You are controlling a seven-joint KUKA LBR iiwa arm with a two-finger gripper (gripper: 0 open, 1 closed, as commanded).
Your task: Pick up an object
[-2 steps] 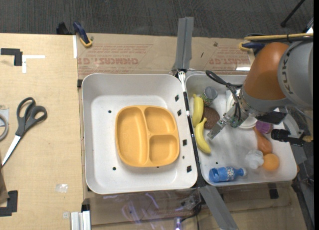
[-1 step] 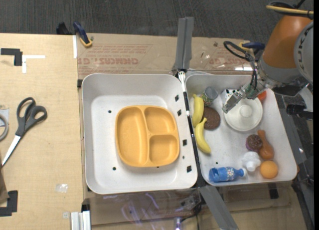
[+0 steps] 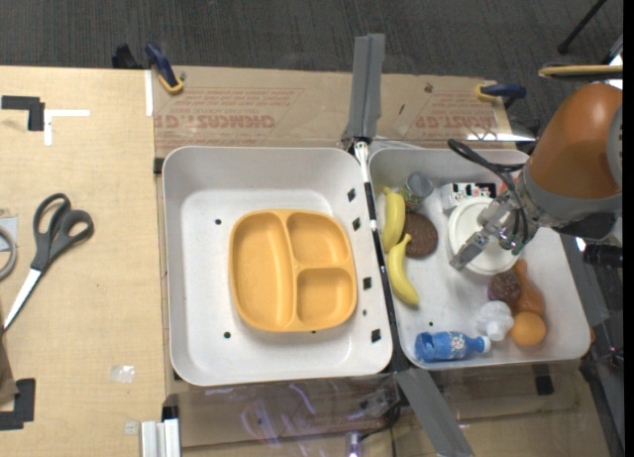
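The jaws (image 3: pixel 477 245) hang low in the right bin (image 3: pixel 575 346), directly over a white cup-like object (image 3: pixel 474 230), and whether they are parted or closed cannot be made out from here, so this looks like the reach-and-descend step before any grasp. Just beyond them to one side lie two bananas (image 3: pixel 398 247) and a brown disc (image 3: pixel 420 234). Next, I judge, they must straddle the cup's rim squarely, close, then lift straight up.

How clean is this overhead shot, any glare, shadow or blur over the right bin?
Camera view: lighting is even and shadows soft. The hand over the right bin is slightly blurred, its fingers hard to read. The white cup beneath it washes out against the bin. The bananas and blue bottle are sharp.
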